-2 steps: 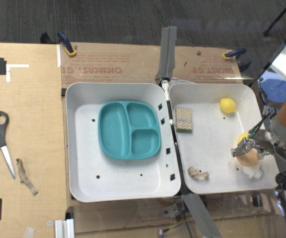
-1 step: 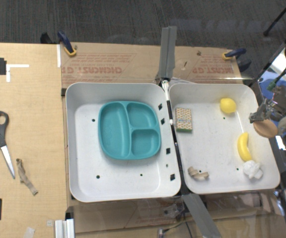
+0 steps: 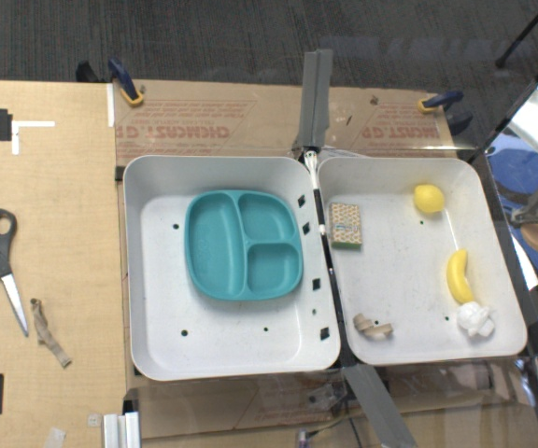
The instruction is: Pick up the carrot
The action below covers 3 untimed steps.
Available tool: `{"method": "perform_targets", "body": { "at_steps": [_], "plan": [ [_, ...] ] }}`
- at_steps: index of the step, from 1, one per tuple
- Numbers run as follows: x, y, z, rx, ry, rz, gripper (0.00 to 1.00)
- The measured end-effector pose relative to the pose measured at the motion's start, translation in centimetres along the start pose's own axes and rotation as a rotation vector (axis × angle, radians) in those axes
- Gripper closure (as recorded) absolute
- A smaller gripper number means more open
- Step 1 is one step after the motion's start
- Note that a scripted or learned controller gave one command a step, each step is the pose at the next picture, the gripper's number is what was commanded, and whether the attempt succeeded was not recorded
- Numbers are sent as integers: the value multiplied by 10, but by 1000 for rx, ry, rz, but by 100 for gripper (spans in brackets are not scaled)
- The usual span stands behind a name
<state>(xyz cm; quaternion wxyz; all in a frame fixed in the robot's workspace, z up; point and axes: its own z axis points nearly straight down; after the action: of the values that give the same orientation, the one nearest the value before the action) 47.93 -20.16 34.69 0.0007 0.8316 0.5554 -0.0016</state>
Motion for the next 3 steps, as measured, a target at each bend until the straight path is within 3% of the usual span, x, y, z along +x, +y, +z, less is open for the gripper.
{"method": "perform_targets", "body": {
  "at_steps": [1, 2, 3],
  "plan": [
    [-2, 0, 34, 1, 1, -416, 100],
    [-13, 24, -12, -3, 0, -663, 100],
    [23, 109, -4, -5, -1, -914, 100]
  ]
}}
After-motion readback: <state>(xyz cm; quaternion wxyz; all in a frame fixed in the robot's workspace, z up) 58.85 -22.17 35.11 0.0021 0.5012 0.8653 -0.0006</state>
